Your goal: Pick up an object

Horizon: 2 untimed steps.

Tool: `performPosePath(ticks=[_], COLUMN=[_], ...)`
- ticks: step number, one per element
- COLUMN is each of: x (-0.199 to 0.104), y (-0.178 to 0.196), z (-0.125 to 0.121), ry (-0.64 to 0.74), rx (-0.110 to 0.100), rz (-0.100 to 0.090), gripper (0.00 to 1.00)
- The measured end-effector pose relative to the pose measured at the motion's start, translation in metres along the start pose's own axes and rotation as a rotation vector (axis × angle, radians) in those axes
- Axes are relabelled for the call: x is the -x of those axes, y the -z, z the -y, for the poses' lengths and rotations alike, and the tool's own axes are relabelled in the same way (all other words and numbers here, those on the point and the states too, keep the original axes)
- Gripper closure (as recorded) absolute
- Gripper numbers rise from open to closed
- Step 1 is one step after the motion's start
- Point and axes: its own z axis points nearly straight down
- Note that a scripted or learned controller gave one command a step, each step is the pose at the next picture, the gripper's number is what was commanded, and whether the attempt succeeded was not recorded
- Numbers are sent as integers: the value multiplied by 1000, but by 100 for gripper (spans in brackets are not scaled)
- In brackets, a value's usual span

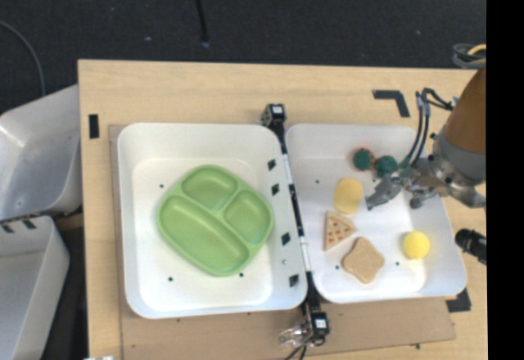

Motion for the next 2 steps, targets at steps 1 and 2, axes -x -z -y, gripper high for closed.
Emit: performPosePath(ticks=[1,2], x=[4,5], y=[-58,-109], z=[-8,-9], ry=[-1,-2], rx=[-1,5], rz=[0,-1], gripper=[0,0])
